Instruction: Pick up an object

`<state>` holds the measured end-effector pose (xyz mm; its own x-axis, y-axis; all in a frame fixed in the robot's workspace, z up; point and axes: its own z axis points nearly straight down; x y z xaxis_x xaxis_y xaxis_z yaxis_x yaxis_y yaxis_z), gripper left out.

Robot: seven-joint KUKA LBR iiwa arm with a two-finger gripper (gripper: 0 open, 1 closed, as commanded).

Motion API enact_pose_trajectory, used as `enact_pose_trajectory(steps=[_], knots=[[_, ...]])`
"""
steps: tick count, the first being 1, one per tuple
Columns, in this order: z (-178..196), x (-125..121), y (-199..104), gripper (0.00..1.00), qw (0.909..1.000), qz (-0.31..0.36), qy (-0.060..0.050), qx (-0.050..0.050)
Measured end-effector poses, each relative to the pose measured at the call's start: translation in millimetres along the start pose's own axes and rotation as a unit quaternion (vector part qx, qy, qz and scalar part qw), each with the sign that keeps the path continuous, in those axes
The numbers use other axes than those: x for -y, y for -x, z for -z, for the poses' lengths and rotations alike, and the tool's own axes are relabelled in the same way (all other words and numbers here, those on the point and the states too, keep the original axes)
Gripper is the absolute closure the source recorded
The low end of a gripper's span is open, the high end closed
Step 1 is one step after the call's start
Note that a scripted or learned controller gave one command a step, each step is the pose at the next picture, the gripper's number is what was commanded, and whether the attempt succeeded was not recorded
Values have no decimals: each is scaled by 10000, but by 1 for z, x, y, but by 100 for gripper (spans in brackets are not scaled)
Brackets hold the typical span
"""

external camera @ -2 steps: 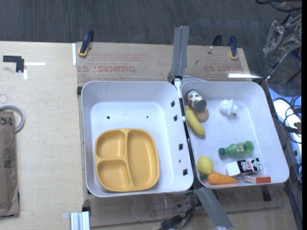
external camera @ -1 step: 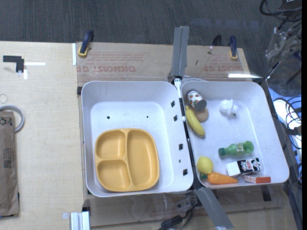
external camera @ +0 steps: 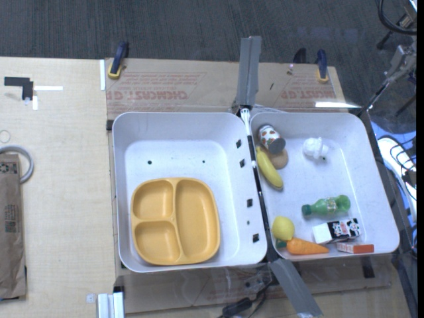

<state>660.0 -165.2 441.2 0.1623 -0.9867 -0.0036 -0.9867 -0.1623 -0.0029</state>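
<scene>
Camera view. Two white bins sit side by side on the table, meeting at a centre seam. The left bin (external camera: 126,177) holds one yellow divided plate (external camera: 175,218) with three compartments, lying flat toward 6 o'clock of that bin; the plate carries nothing. Likely a drop-off place, kept apart from the clutter.

The right bin (external camera: 371,177) carries all the loose things, so the pick must come from there. Count, one of each:
- one small can (external camera: 270,138), on its side at 11 o'clock, near the seam
- one banana (external camera: 269,167), just below the can, lying along the seam
- one brown disc (external camera: 280,159), touching the banana; what it is I cannot tell
- one white crumpled lump (external camera: 315,148) at 1 o'clock, standing alone
- one green bottle (external camera: 326,206), on its side near centre
- one lemon (external camera: 283,228) at 7 o'clock
- one carrot (external camera: 306,247) just under the lemon, against the bin's near wall
- one small printed carton (external camera: 336,230) at 5 o'clock
- one flat red-and-white packet (external camera: 354,248) beside the carton, at the near wall

Judgement: the lump and the bottle lie well apart from their neighbours, so either would give the easiest approach; the carrot, carton and packet crowd the wall.

Gripper state: cannot tell.
</scene>
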Motion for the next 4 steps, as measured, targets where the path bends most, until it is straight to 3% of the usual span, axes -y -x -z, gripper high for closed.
enact_pose_trajectory(steps=[1,2,3,4], knots=[[0,0,-2,100,9856,1690,7,5],[0,-1,-6,100,9345,3560,10,-2],[0,-2,-9,100,8566,5161,12,7],[0,-10,-50,100,8228,5683,11,9]])
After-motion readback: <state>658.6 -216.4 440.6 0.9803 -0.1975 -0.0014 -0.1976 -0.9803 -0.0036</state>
